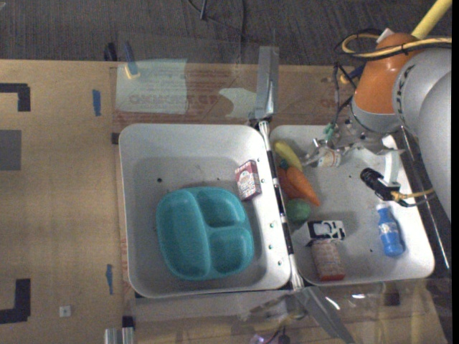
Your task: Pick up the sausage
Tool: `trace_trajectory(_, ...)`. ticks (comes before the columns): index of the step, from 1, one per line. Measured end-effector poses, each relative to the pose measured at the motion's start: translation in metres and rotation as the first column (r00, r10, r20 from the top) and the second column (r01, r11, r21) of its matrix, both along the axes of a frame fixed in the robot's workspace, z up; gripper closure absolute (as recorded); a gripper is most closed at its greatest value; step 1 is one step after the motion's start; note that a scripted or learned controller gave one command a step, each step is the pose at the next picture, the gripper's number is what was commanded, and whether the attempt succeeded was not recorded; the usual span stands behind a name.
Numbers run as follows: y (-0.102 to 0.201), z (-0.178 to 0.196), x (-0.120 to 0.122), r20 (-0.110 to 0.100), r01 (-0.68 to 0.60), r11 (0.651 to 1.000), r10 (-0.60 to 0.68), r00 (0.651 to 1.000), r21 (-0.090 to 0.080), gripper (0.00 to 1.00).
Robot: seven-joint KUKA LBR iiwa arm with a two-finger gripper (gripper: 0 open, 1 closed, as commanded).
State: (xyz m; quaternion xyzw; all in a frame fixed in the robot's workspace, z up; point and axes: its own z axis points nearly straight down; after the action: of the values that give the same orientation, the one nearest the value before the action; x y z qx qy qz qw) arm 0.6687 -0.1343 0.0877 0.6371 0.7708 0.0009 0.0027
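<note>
The hand (pixel 324 154) hung low over the far end of the right bin (pixel 423 260); whether it was apart or together could not be told, and nothing showed in its grasp. Just beside it, toward the divider, lay one banana (pixel 286 153), with one carrot (pixel 301 184) and one green lime (pixel 299 210) a little further along that wall. Beyond them sat one small black-and-white box (pixel 326 229) and, touching it on the side away from the hand, what looked to be the sausage (pixel 328 259), reddish-brown, well apart from the hand at the bin's opposite end. One blue bottle (pixel 389 232) lay off to the other side.

Judging by this, the approach step was in hand: the next move called for travelling across the bin past the box and descending over the sausage.

Farthest off, the left bin (pixel 136 192) held one teal plate (pixel 206 231) and one red carton (pixel 248 180).
</note>
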Motion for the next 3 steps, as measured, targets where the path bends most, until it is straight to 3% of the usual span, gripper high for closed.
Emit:
trace_trajectory(1,-0.021,0.001,-0.125,0.001,-0.081,0.997,0.081,0.997,-0.001,0.0)
trace_trajectory(2,-0.023,0.012,-0.122,0.01,-0.078,0.997,0.078,0.997,-0.006,1.0)
trace_trajectory(3,-0.023,0.012,-0.122,0.01,-0.078,0.997,0.079,0.997,-0.006,0.0)
